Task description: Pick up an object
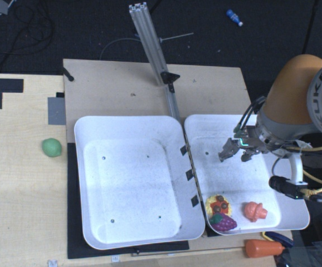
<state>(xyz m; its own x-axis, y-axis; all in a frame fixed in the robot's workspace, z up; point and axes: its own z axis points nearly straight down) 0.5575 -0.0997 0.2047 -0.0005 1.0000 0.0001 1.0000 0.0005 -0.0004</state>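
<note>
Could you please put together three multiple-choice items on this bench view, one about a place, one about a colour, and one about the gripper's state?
1. Where does the pink toy lie?
A. In the near part of the right bin
B. In the left bin
C. On the bench outside both bins

2. What colour is the ball on the wooden surface left of the bins?
A. Red
B. Green
C. Blue

3. How does the gripper stand?
A. Shut on the pink toy
B. Lifting the ball
C. Open, with nothing between its fingers

Answers:
1. A: the pink toy rests on the right bin floor near its front rim, beside the yellow and purple toy.
2. B: the ball is plainly green.
3. C: the fingers are spread apart over bare bin floor, away from both toys.
</note>
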